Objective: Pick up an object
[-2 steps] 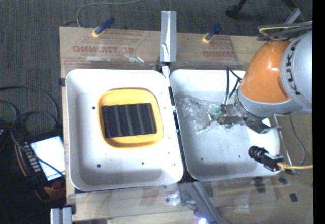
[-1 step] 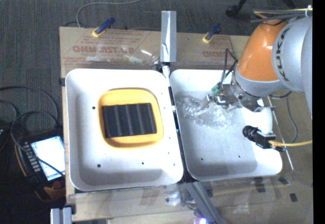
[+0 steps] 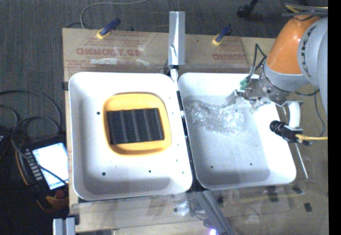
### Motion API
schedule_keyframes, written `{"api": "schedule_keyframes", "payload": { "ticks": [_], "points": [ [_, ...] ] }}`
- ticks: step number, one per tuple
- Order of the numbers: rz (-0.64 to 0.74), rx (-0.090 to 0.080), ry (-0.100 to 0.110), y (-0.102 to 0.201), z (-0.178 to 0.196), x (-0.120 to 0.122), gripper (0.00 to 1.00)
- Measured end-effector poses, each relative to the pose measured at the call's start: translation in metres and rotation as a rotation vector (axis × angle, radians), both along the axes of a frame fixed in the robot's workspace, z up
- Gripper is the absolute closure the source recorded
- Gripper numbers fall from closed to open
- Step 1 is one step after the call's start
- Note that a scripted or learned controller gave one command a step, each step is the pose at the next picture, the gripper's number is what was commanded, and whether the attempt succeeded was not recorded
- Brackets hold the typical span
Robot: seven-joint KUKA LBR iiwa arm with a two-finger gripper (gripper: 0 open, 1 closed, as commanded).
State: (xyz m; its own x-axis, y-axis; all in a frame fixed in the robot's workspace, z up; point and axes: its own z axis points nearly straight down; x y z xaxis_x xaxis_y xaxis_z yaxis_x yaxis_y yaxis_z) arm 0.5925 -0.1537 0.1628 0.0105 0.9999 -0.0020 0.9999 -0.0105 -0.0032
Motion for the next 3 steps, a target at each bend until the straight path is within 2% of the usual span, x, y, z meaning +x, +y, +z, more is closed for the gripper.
{"api": "schedule_keyframes", "payload": {
  "ticks": [1, 2, 3],
  "points": [
    [0.034, -0.002, -0.016, -0.02, -0.072, 0.001, 0.0],
    [0.034, -0.005, -0.027, -0.021, -0.056, 0.004, 1.0],
    [-0.006, -0.006, -0.005, 0.057, 0.023, 0.048, 1.0]
  ]
}}
